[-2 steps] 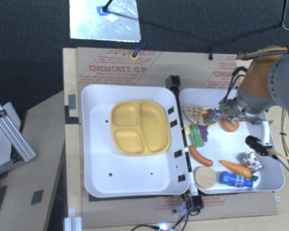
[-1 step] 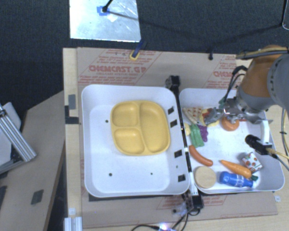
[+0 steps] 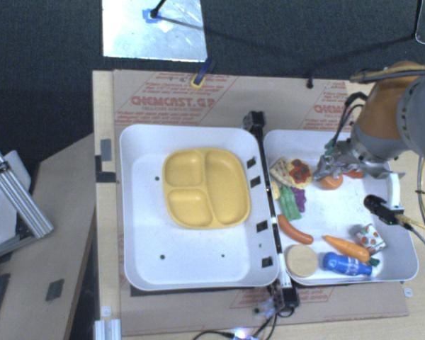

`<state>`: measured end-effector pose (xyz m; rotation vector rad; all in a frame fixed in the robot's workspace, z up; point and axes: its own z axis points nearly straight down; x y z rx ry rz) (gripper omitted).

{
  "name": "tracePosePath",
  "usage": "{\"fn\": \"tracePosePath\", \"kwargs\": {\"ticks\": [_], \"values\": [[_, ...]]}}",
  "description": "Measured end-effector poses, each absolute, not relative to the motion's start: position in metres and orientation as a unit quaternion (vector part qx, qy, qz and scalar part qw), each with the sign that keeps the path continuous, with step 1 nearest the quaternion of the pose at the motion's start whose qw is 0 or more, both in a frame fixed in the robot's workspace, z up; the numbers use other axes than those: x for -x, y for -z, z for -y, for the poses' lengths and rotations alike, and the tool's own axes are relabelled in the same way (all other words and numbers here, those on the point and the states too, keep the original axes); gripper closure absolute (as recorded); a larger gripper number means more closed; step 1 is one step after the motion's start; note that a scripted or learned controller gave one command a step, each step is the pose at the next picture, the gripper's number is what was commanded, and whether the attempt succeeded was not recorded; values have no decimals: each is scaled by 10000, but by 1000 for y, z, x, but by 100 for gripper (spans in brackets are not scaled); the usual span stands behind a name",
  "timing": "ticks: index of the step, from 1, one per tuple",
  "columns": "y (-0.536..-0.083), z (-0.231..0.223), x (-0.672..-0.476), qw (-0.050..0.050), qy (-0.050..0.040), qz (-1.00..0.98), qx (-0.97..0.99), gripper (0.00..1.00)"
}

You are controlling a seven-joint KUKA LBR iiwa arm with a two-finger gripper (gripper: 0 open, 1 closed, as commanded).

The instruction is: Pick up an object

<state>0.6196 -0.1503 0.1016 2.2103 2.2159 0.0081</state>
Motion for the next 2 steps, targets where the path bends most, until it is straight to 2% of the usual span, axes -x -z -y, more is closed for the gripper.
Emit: {"fn": "tracePosePath", "kwargs": {"ticks": [1, 2], "values": [[-146, 152, -624, 23, -17, -7083, -7059, 100], [-208, 145, -627, 35, -25, -7092, -7050, 100]]}}
